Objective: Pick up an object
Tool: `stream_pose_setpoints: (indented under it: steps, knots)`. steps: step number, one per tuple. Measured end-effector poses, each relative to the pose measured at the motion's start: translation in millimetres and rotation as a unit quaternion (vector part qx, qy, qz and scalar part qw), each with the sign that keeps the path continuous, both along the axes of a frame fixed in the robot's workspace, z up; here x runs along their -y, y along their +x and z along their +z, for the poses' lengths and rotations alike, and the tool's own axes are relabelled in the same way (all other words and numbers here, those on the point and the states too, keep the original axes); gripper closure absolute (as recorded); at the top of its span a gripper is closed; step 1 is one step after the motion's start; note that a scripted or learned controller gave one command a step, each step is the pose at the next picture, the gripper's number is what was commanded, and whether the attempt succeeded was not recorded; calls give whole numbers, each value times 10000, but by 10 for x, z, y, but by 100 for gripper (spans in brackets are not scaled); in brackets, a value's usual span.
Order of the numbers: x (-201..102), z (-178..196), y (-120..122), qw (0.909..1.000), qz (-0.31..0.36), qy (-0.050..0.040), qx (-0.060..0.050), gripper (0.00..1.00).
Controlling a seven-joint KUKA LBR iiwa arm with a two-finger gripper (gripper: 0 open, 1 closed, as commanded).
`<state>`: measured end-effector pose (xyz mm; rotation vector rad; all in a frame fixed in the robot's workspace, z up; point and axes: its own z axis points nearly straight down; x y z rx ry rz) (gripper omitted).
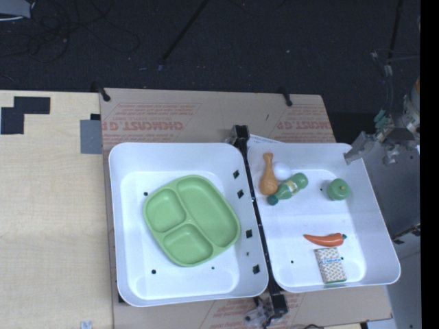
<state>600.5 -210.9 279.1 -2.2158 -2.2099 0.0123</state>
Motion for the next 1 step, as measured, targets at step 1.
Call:
stream_pose_setpoints:
  steps: [1]
  knots:
    - [-6, 77, 19, 10000, 13, -12, 60, 0]
